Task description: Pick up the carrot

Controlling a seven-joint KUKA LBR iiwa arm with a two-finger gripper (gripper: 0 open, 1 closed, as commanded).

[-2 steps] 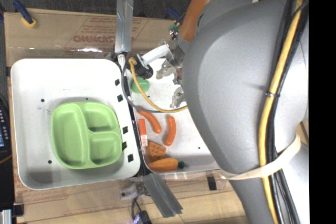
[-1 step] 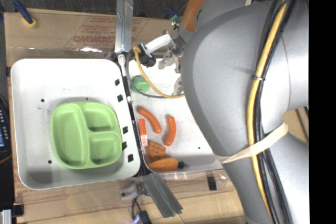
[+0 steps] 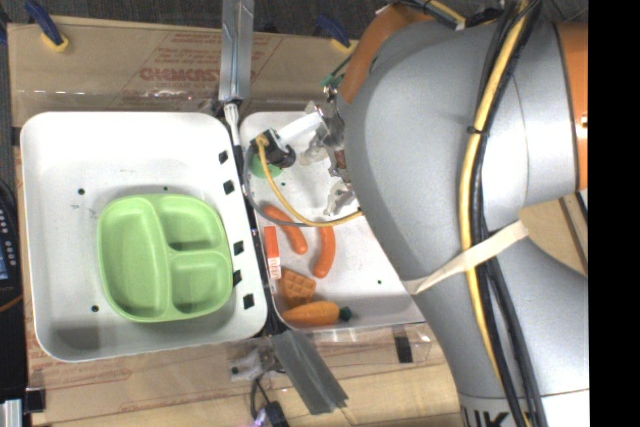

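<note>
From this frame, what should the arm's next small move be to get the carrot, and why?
Probably shift the hand toward the near end of the right bin before going down. The hand sits over the bin's far part, near a green item, while the carrot lies against the near wall, beside a waffle-like piece and below two orange sausages. Nothing shows between its fingers.

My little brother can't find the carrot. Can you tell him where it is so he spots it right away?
Look at the right white bin, the one the grey arm hangs over, not the bin holding the green plate. Go to its near edge at the bottom. The carrot lies flat there: fat, orange, with a dark green stub at one end, unlike the thin curved sausages and the waffle above it.
</note>
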